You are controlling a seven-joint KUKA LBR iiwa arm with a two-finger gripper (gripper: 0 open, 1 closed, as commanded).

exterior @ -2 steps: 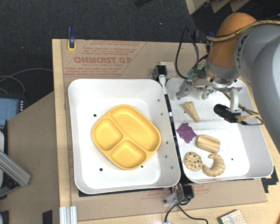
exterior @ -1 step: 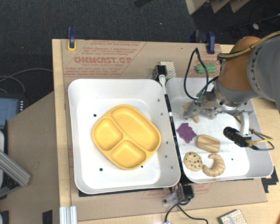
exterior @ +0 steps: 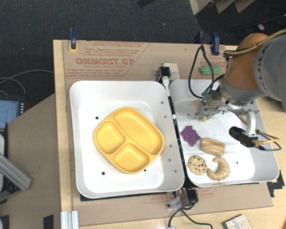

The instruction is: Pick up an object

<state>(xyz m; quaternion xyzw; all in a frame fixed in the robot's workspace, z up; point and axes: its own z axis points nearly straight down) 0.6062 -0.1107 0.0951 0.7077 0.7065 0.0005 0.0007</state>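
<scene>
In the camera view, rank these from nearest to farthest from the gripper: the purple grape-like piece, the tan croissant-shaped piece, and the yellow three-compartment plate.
Measured from the gripper, low in the right bin's upper part:
1. The purple grape-like piece, just below it in the right bin.
2. The tan croissant-shaped piece, at the right bin's near edge.
3. The yellow three-compartment plate, in the left bin.

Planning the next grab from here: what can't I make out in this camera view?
- Gripper: too small and cluttered to read, over the right bin.
- Arm: cut off by the frame's right side.
- Green object beyond the bin: partly behind cables, identity unclear.
</scene>
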